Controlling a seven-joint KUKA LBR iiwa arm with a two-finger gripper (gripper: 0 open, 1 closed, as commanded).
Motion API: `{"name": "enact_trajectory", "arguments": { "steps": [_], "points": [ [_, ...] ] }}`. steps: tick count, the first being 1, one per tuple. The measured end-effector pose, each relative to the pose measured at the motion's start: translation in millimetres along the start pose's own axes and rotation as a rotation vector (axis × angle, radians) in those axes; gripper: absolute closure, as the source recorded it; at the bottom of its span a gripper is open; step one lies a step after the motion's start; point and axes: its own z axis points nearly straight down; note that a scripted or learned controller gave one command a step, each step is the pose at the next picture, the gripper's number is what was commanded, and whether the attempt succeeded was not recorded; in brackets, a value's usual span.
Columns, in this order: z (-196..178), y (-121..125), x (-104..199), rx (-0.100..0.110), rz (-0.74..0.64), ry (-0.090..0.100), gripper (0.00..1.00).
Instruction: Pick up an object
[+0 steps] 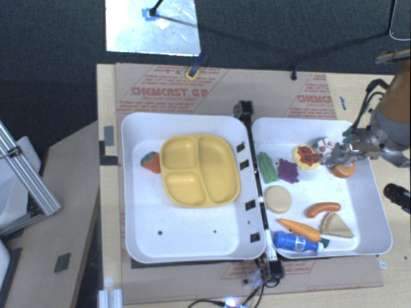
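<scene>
Dark carpet surrounds a tan bench [77, 165] carrying two shallow white bins side by side on a printed board.

Left bin [138, 236]: yellow divided plate [198, 170] near centre, tilted slightly. Strawberry [151, 162] touching the plate's left edge. Wide bare floor along the front and left walls.

Right bin [379, 236]: crowded. Green pod [267, 167] just beside the shared wall, purple grapes [288, 171] next to it. Round tan biscuit [278, 199] below them. Pizza-like disc [307, 156] toward the back. Sausage [323, 208] mid-bin, tan wedge [336, 226] just under it. Carrot [299, 228] and blue bottle [295, 242] lie along the front wall, bottle close against the rim. Open floor remains at the back left corner and along the right wall.

Arm enters from the right, low over the right bin's back half. Gripper [335, 155] sits between the disc and an orange piece [343, 170], which lies just under its tip. Whether the fingers are parted or closed around anything cannot be told; metal and small white-red bits overlap there.

Silver sheet [153, 17] lies on the carpet beyond the bench.
</scene>
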Motion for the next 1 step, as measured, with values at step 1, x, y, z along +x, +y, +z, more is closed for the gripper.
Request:
{"name": "enact_trajectory", "arguments": {
  "steps": [1],
  "points": [
    [-10.7, 9.2, 49.4, 0.004, -0.005, 0.003, 1.0]
  ]
}}
